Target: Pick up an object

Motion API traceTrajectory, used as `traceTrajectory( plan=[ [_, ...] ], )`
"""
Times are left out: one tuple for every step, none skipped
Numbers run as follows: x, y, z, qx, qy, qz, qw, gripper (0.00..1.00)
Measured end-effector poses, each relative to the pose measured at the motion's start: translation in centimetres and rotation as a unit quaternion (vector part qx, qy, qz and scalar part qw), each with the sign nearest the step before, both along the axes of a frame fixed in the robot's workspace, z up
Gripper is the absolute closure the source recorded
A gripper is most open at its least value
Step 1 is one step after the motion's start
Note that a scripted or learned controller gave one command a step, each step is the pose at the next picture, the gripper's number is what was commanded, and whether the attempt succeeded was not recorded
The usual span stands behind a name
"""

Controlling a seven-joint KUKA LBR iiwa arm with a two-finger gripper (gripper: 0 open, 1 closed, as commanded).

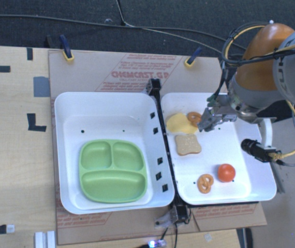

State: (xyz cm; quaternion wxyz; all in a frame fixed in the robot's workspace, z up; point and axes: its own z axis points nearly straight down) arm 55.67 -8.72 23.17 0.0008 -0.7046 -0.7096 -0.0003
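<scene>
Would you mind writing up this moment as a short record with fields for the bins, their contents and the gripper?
left bin: holds a green divided plate
right bin: holds a yellow piece, a slice of bread, an orange piece, a pretzel and a tomato
gripper: low over the right bin's far end, beside the orange piece
grasp: nothing seen held
</scene>
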Motion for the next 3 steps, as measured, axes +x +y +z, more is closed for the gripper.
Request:
traceTrajectory(
  plan=[
    [0.9, 6.0, -1.1, -0.0001, 0.001, 0.0, 1.0, 1.0],
    [2.0, 11.6, -2.1, -0.0004, 0.001, 0.0, 1.0, 1.0],
    [2.5, 17.8, -1.5, -0.0003, 0.0, 0.0, 1.0, 1.0]
  ],
)
